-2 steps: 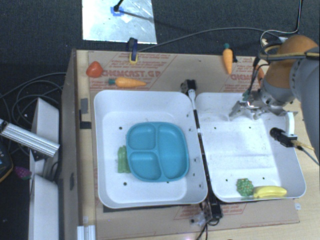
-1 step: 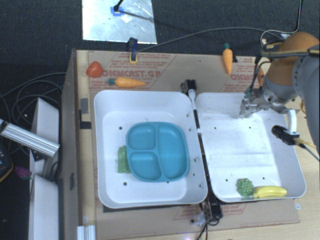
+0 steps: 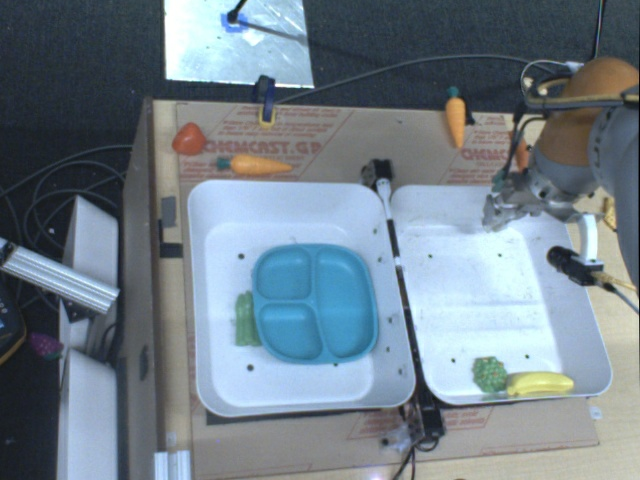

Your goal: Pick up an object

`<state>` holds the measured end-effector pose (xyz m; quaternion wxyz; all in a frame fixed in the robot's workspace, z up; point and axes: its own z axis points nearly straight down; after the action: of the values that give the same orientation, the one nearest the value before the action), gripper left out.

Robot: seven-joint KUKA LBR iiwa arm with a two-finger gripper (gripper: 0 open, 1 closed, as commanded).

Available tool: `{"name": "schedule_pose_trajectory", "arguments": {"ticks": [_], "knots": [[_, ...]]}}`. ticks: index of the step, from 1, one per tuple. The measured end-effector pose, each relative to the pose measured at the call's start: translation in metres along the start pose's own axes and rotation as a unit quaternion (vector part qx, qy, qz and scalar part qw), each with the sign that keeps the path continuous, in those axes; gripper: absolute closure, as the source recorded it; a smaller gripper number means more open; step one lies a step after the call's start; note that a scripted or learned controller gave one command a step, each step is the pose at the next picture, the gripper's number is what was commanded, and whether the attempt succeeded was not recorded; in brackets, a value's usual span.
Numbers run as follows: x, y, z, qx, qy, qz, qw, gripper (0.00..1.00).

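Gripper (image 3: pixel 497 211) first: from my remote seat I see it hanging low over the far right corner of the right bin (image 3: pixel 590 343), at the end of the grey arm (image 3: pixel 575 138) with its orange band. I cannot tell whether it is apart or together, and I see nothing in it.

At the near edge of that same bin lie two toy foods, touching: a green broccoli (image 3: pixel 489 373) on the left and a yellow banana (image 3: pixel 541 383) on the right. Both are well apart from the gripper.

To the left, the left bin (image 3: pixel 215 268) holds a blue divided plate (image 3: pixel 315 302) lying flat in its middle. A green toy vegetable (image 3: pixel 245 320) lies against the plate's left rim.

On the cardboard-covered desk (image 3: pixel 320 143) beyond the bins I see a red tomato (image 3: pixel 189 139) at far left, an orange carrot (image 3: pixel 258 165) just beside it, and a second carrot (image 3: pixel 456 119) farther right, near the arm.
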<state>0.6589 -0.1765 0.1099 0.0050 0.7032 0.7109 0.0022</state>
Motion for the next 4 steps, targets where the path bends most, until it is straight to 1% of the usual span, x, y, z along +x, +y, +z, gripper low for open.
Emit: {"name": "schedule_pose_trajectory", "arguments": {"ticks": [4], "knots": [[-0.001, 0.005, -0.045, -0.007, -0.003, -0.005, 1.0, 1.0]]}}
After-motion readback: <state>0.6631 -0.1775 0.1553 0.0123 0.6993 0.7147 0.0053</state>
